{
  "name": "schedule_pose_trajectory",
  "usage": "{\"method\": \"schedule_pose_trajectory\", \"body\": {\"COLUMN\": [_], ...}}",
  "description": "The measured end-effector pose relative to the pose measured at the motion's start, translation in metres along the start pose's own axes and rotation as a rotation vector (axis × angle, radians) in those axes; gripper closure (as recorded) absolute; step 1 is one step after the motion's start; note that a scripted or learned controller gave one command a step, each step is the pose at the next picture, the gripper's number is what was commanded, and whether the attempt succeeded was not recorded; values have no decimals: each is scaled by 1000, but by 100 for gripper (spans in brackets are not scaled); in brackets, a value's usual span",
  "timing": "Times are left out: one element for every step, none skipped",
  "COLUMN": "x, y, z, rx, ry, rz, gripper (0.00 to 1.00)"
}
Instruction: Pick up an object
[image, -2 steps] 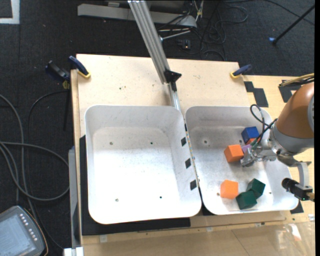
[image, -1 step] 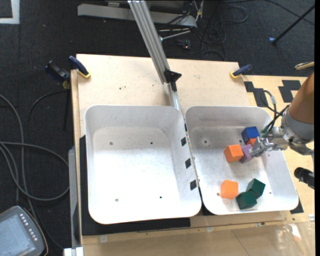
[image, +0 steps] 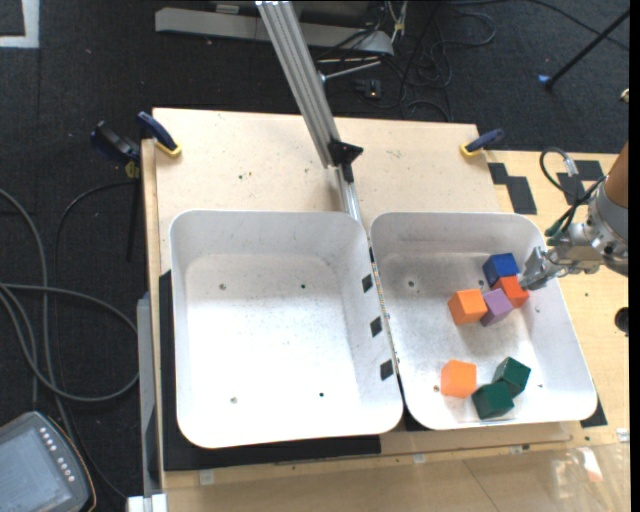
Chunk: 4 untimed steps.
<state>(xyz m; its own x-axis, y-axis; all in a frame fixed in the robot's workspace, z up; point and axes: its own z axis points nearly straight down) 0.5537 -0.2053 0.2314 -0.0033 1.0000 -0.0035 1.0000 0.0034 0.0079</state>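
Note:
Several small blocks lie in the right bin (image: 420, 245). A blue block (image: 499, 267), a red-orange block (image: 514, 290), a purple block (image: 497, 304) and an orange block (image: 467, 306) cluster near its right wall. Nearer the front lie another orange block (image: 459, 379) and two dark green blocks (image: 513, 374) (image: 493, 400). My gripper (image: 535, 272) reaches in from the right and hangs low at the bin's right edge, its tips right beside the red-orange and blue blocks. Nothing shows between its tips.
The left bin (image: 200, 250) stands beside the right one, parted by a shared ridge with black marks. A slanted metal pole (image: 305, 85) rises behind the bins. Clamps (image: 160, 133) (image: 482, 142) sit at the board's back corners.

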Motion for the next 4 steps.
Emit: {"method": "schedule_pose_trajectory", "body": {"x": [0,47,96,153], "y": [1,13,31,40], "z": [-11,-19,-19,-26], "rx": [5,5,5,6], "ry": [2,4,4,5], "rz": [0,-4,-5,-6], "gripper": [100,100,100,100]}}
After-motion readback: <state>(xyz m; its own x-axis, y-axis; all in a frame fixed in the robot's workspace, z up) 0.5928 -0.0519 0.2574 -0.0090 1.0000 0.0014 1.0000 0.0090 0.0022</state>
